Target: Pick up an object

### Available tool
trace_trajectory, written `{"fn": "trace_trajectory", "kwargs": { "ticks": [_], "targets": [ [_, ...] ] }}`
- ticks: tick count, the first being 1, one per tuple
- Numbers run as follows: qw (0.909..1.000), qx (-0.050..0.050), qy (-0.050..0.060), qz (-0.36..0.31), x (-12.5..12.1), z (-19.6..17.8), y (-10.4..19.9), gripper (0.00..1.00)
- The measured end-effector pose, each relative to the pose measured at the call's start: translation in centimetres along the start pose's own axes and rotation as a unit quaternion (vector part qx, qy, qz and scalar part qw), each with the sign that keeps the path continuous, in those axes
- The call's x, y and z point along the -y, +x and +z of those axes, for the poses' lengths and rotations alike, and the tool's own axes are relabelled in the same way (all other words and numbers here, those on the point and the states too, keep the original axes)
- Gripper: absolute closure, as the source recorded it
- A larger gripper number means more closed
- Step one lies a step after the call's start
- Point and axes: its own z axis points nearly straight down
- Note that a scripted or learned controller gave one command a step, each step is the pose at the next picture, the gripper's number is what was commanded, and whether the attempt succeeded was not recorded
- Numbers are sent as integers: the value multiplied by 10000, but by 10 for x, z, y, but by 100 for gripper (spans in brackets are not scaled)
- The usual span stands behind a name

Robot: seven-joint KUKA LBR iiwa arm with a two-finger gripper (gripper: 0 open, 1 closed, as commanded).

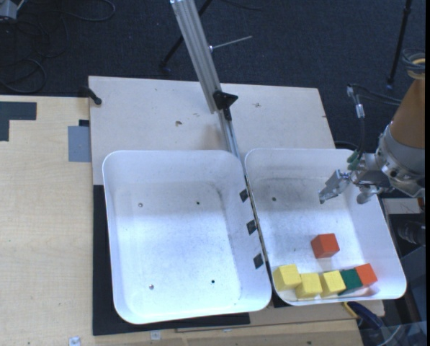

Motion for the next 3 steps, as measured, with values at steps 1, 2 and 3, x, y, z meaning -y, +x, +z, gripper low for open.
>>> {"fn": "trace_trajectory", "kwargs": {
  "ticks": [1,2,3],
  "targets": [
    [10000,0,-8,-23,-4,164,-24,0],
    [10000,1,-13,-19,22,161,-25,0],
    [10000,-6,-11,6,22,151,-26,100]
  ]
}}
